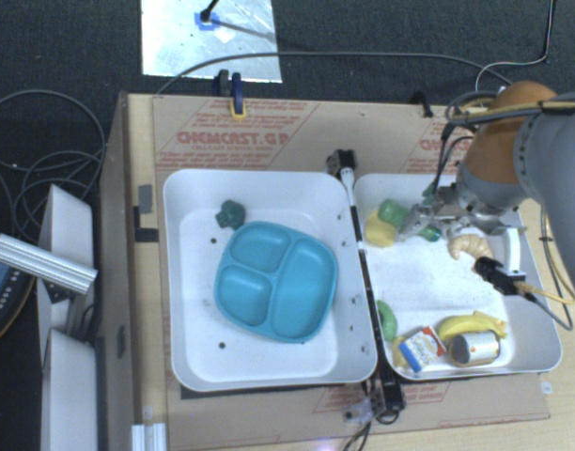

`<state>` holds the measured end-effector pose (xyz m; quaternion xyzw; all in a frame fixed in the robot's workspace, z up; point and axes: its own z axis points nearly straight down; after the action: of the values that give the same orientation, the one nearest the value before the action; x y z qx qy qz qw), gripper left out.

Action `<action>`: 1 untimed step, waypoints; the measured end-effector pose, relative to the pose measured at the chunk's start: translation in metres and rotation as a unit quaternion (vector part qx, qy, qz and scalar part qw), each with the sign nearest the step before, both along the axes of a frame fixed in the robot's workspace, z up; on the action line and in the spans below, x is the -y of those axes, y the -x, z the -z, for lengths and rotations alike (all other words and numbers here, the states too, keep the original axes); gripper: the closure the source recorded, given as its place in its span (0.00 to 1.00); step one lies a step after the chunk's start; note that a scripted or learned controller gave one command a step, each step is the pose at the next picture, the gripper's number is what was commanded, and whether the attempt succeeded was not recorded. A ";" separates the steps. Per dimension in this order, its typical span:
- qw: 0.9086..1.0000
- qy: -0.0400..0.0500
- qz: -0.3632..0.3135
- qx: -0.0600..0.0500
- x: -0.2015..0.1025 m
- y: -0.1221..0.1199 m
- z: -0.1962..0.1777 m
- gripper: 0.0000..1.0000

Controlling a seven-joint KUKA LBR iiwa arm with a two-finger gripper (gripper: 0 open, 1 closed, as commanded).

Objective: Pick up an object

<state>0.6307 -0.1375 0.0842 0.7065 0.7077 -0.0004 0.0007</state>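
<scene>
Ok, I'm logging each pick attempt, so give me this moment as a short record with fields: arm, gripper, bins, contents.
arm: reaches in from the right, over the right bin
gripper: low at the right bin's upper left, beside a green piece and a yellow piece
left bin: blue divided plate, small dark green object
right bin, near edge: banana, can, small carton
grasp: cannot tell

Arm enters from the right edge, upper right of the frame, grey casing with the orange band (499,134) above the wrist. Wrist angles down and leftward. Gripper (428,216) sits low at centre right of the frame; finger state is not discernible.
</scene>
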 end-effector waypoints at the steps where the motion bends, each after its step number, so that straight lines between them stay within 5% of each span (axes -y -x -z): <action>1: 1.000 0.000 -0.001 -0.001 0.000 0.000 -0.011 1.00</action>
<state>0.6310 -0.1372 0.0954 0.7054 0.7088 -0.0008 0.0002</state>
